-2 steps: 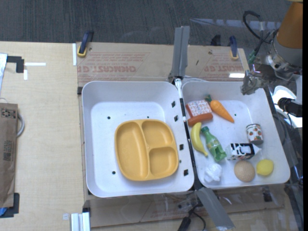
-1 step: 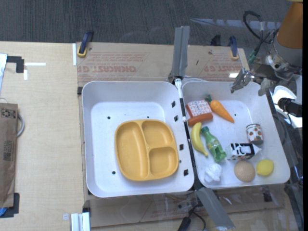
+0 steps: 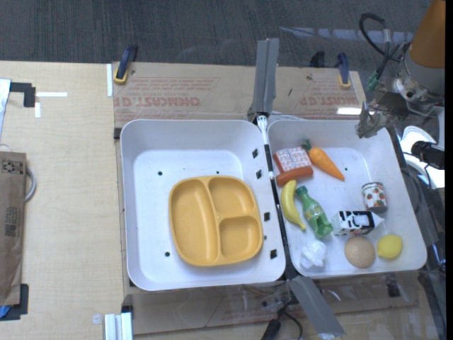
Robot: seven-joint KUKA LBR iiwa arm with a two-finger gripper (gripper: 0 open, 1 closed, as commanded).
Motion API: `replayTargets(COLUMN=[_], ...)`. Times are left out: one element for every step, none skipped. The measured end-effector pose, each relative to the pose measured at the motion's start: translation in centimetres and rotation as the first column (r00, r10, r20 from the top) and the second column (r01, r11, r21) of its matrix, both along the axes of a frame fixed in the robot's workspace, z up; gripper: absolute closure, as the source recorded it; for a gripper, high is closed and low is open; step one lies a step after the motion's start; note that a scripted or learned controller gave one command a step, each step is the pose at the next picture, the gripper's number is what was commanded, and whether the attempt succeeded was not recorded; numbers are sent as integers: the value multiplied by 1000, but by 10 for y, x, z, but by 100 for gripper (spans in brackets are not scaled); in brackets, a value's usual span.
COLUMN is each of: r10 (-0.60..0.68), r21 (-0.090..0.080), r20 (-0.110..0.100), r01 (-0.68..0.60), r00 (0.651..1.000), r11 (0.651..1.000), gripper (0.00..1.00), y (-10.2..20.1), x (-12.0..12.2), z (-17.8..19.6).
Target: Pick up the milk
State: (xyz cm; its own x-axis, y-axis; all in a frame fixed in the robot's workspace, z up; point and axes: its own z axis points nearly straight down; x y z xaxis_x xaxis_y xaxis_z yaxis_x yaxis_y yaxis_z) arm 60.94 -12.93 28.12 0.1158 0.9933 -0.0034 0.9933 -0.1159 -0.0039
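The yellow plate (image 3: 216,220) sits in the left bin (image 3: 141,204), far left of the gripper (image 3: 368,125). The milk (image 3: 355,222) lies below the gripper in the right bin (image 3: 407,211). Whether the gripper is apart or together, I cannot tell.

The grey arm (image 3: 425,41) reaches in from the right, its gripper (image 3: 369,125) hanging low, pointing down.

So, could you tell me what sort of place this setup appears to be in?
Most likely a robotics lab bench for pick-and-place trials: two white bins clamped on cardboard, toy groceries such as a milk carton and carrot, and a robot gripper at the bin's far corner.
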Motion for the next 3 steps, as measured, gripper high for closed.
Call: replayTargets(r10=[-238, -507, -922], r21=[1, 0, -3], r20=[-1, -2, 0], r01=[238, 507, 922], r00=[971, 862, 387], r11=[971, 862, 387], gripper=[100, 100, 100], y=[7, 0, 28], x=[-78, -125, -133], z=[17, -22, -153])
